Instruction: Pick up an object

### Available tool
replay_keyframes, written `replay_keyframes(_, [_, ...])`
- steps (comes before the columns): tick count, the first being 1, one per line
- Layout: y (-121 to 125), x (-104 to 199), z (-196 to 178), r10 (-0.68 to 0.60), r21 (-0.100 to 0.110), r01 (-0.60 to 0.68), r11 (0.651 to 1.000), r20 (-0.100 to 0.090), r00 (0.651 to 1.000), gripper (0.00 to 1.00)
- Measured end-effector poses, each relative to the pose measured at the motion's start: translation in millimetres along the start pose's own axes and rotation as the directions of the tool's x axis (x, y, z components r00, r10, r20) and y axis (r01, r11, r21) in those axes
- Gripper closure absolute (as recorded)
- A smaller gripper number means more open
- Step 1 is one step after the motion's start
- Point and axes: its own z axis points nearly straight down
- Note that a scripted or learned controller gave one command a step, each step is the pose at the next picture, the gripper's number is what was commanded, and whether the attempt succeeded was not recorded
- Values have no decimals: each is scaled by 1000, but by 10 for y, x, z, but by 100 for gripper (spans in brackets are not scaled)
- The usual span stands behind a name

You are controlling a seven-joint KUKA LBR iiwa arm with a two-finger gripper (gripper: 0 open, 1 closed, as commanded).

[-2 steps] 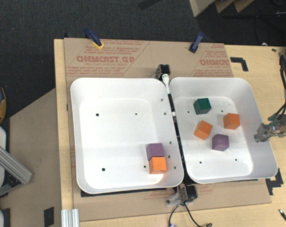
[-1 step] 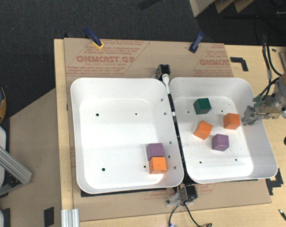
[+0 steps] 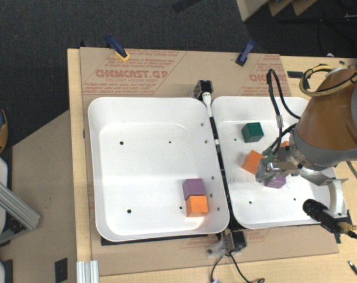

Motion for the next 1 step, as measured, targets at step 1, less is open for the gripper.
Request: replay_keyframes(1, [11, -477, -320, 15, -11, -15, 1000, 11, 1000, 100])
